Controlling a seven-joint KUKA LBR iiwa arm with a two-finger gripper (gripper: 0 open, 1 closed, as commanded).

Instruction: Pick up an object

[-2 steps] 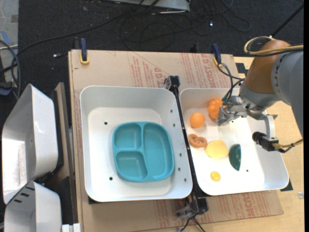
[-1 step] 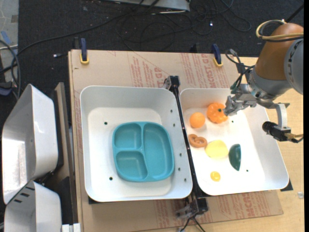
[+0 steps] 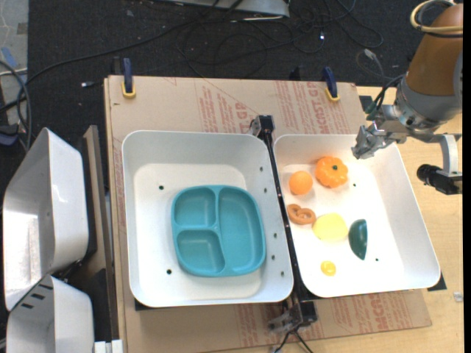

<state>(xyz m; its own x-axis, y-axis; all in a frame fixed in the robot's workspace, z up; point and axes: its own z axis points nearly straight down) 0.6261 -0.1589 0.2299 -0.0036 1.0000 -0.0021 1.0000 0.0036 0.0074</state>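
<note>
Hovering at the right bin's (image 3: 412, 197) far edge, we cannot tell our jaws' state; an orange pumpkin (image 3: 332, 172) is lying just left-below them.

Even bright overhead light, soft shadows. Mild glare on white bins (image 3: 147, 153), strongest toward 9 o'clock. Sharp centre, slight softness at edges; dark floor (image 3: 73, 28) at 12 underexposed.

**Colours across the two bins**

I'm seeing two white bins (image 3: 140, 160) sitting on tan cardboard (image 3: 221, 101) printed with faded red lettering. A teal divided plate (image 3: 218, 230) is showing in the left bin. At right I'm looking at an orange pumpkin (image 3: 332, 172), an orange ball (image 3: 299, 182), a brown-orange ring (image 3: 300, 214), a pale yellow round piece (image 3: 330, 227), a dark green piece (image 3: 358, 239) and a small yellow bit (image 3: 328, 268). The arm's band (image 3: 436, 50) is glowing orange above grey.
</note>
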